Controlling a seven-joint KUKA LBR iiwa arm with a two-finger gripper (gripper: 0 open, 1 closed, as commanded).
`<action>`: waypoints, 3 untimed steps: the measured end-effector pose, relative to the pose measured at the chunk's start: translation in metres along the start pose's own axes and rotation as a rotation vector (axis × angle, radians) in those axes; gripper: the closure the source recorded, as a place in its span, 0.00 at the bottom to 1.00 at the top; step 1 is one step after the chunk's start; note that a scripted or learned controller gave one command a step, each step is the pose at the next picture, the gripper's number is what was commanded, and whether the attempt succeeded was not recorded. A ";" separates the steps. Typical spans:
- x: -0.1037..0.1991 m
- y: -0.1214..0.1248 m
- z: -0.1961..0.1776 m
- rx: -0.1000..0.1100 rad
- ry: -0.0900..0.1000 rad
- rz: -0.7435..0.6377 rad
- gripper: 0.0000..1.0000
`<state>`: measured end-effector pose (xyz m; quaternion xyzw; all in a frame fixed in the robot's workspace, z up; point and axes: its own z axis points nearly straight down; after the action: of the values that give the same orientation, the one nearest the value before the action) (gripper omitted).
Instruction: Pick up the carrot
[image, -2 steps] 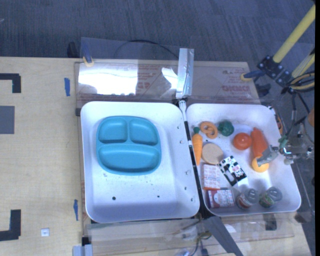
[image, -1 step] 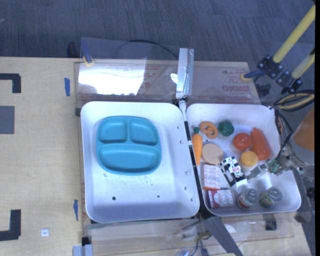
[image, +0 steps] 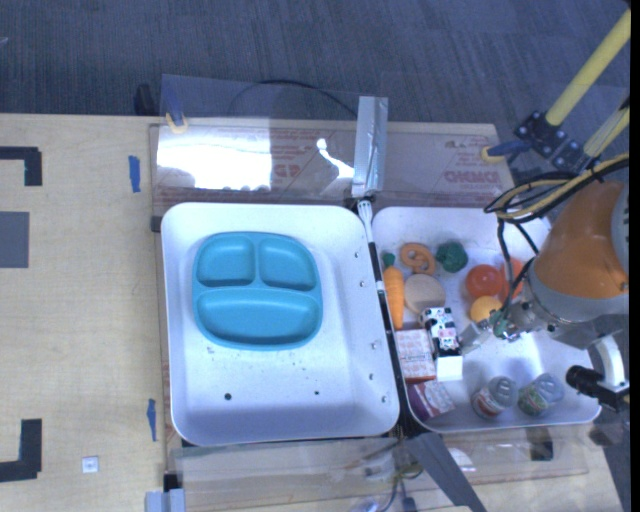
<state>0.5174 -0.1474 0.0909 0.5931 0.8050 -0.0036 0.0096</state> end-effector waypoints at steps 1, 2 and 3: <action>0.045 -0.023 -0.088 -0.004 0.016 -0.361 0.00; 0.018 0.039 -0.104 0.003 0.017 0.078 0.00; -0.023 -0.041 -0.071 0.007 0.019 -0.103 0.00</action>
<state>0.4841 -0.1798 0.1618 0.5509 0.8346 -0.0010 -0.0004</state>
